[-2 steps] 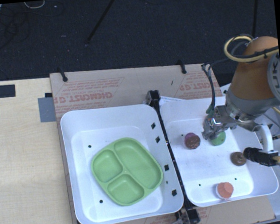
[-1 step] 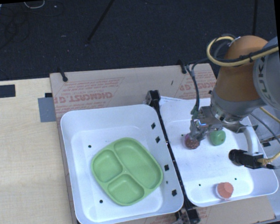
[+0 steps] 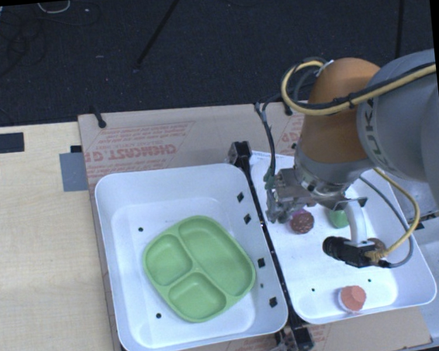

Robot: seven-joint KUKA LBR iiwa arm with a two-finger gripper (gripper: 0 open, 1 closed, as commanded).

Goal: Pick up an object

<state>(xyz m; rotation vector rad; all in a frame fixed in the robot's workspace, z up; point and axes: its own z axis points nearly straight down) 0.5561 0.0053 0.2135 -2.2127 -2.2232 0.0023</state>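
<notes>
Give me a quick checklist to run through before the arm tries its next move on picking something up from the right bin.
1. Target in view: a dark red round object lies in the right white bin just beside the two-finger gripper: ok.
2. Object between the fingers: cannot tell, the wrist hides them.
3. Other items near: a small green object sits close to the red one, partly under the arm: not ok, it may get bumped.
4. Spare target: a pink round object lies apart near the bin's front wall: ok.
5. Left white bin holds a green divided plate, well away from the gripper: ok.
</notes>
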